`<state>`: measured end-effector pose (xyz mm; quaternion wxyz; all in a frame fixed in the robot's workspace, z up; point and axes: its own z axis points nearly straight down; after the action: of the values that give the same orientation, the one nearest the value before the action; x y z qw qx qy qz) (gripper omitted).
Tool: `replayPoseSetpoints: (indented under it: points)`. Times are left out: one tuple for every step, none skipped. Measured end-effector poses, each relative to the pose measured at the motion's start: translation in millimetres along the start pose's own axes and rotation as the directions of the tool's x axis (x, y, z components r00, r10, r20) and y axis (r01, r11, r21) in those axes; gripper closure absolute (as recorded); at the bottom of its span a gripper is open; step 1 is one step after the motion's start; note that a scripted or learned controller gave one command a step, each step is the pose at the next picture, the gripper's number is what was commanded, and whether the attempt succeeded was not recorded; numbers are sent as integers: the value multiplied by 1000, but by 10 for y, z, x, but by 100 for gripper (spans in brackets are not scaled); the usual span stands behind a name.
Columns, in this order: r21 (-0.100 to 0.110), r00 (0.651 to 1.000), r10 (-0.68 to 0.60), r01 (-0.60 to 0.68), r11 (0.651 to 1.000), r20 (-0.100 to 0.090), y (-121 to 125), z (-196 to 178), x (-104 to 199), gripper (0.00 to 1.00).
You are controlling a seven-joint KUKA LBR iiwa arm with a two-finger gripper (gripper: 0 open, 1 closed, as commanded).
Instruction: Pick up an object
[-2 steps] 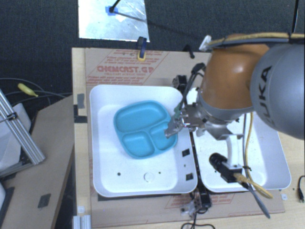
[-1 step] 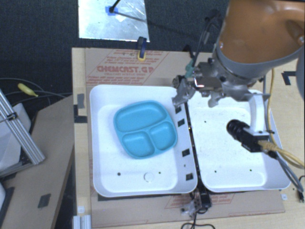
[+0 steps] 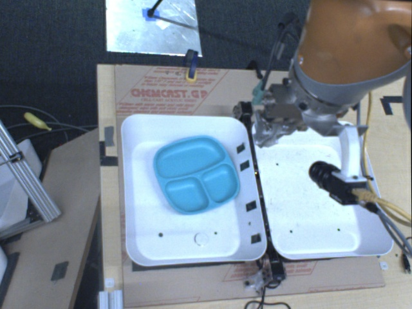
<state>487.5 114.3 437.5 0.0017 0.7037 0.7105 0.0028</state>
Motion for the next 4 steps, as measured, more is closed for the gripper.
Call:
replayPoseSetpoints:
  points:
    - [5, 1000, 12, -12, 1000, 2, -10, 227, -252, 100]
    - [-1, 1000, 3, -3, 1000, -1, 31, -238, 78, 100]
    - [7, 1000, 0, 0, 1000, 0, 1, 45, 651, 100]
    - [0, 1000, 18, -18, 1000, 2, -4, -246, -276, 100]
